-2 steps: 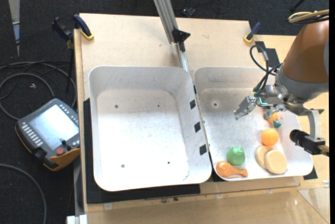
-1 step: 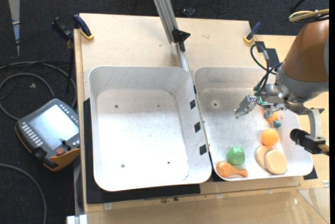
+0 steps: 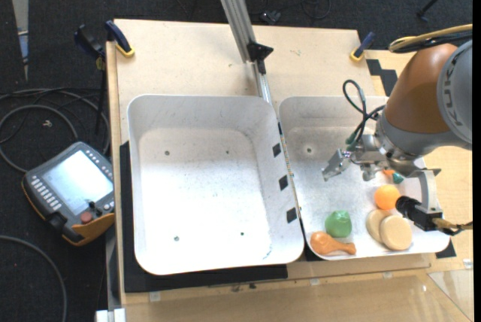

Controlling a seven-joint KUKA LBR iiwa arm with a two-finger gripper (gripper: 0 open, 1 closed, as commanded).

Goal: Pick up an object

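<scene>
Tool (image 3: 337, 165) at the end of the grey arm hangs over the right shallow white plastic bin (image 3: 316, 121), its metal fingers pointing left with nothing visible between them; whether they stand apart or together I cannot tell. Near it, toward the bin's near right corner, lie a round orange ball (image 3: 386, 197), a green rounded lump (image 3: 339, 223), a pale tan disc-like object (image 3: 395, 232) and an orange pear-shaped piece (image 3: 331, 244)

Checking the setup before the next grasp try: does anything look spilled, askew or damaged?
Nothing stands out. The small green ball, orange ball, tan rounded pieces and orange pear-shaped piece all lie inside the right white bin.
</scene>
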